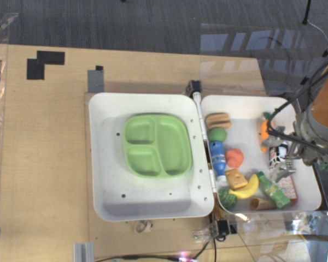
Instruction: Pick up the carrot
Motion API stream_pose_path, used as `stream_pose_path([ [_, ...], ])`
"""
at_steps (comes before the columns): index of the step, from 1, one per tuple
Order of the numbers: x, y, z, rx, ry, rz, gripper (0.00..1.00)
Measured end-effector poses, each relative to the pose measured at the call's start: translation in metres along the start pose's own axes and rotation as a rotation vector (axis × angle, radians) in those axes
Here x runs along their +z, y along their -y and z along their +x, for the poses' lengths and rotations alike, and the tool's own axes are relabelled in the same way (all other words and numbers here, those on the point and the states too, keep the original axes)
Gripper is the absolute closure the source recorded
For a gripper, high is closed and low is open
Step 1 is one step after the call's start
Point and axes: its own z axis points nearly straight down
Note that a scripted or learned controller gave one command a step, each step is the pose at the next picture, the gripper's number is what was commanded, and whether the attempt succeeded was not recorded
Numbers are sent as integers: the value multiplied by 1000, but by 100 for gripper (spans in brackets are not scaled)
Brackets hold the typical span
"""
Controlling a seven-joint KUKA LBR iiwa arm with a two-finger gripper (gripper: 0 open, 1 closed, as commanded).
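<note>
Carrot at the right bin's far right side, beside the gripper.
The carrot (263,131) lies in the right bin (246,109), apart from the banana (247,185). The gripper (281,158) hovers just beside it; whether it is open cannot be told.

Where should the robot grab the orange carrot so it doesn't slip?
Probably around the middle of the carrot, coming straight down from above. It lies flat in the right bin, long and thin, pointing up and down in the picture, so fingers closing across its narrow width fit best. The gripper sits just beside it.
</note>
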Motion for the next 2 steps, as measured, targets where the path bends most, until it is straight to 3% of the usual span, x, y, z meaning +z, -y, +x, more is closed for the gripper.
stream_pose_path([
  [1, 102, 1, -22, 3, 27, 7, 0],
  [2, 124, -31, -2, -219, 14, 4, 0],
])
